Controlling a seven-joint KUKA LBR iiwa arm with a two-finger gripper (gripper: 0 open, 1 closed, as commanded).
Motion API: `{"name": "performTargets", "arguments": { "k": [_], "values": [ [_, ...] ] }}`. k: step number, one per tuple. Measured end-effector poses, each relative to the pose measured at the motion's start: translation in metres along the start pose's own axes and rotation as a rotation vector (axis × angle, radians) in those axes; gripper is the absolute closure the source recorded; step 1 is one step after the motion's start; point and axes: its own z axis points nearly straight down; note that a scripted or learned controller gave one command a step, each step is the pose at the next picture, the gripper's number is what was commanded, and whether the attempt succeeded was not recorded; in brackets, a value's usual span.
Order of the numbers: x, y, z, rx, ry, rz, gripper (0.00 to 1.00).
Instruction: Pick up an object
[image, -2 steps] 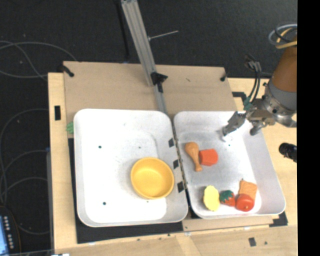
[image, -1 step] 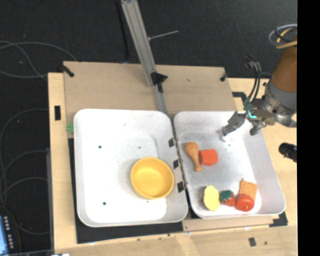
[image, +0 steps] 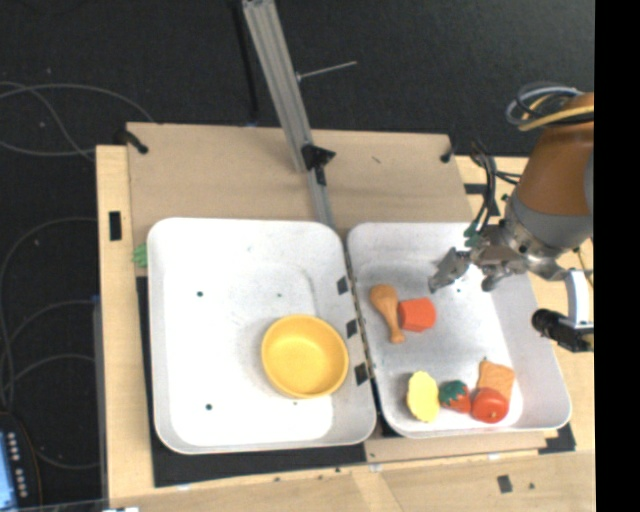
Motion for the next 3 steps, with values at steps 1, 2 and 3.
{"name": "performTargets", "arguments": {
  "k": [1, 2, 3],
  "values": [
    [-0.002, -0.005, 0.043, -0.002, -0.001, 0.0, 0.0],
    [-0.006, -0.008, 0.086, -0.002, -0.001, 0.001, 0.0],
    [-0.006, -0.006, 0.072, -0.009, 0.001, 0.005, 1.0]
  ]
}}
